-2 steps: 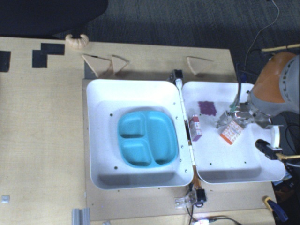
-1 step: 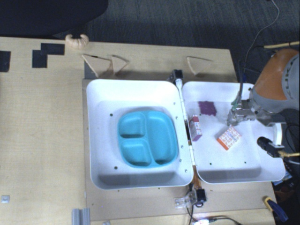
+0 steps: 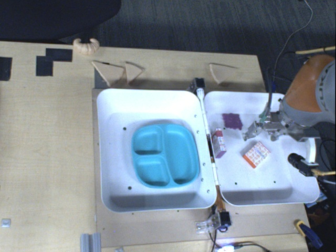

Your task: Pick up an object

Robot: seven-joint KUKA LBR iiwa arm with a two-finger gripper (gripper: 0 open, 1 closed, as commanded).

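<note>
Camera view: looks down at a slant on a pale wooden bench [image 3: 47, 156] with two bins side by side.
Hard to make out: the gripper [image 3: 253, 132] is a small tangle of grey metal; whether it is spread or drawn together, I cannot tell.
Cut off: the arm [image 3: 310, 88] is cropped by the right edge, leaving a grey body with a rounded orange part.
Gripper position: over the right bin [image 3: 236, 175], just above the orange-and-white box [image 3: 255, 154]; nothing visibly held.
Box: flat, printed, lying askew near the middle of the bin floor.
Other items there: a dark purple block [image 3: 232, 121] towards the back; a pink-and-white packet [image 3: 219, 143] against the left wall, print unreadable.
Left bin [image 3: 115, 140]: holds a glossy blue tray [image 3: 165, 154] with three compartments and rounded corners.
Bins: shallow, white, smooth, with rounded corners.
Room: dark ribbed carpet [image 3: 210, 14] beyond the bench.
</note>
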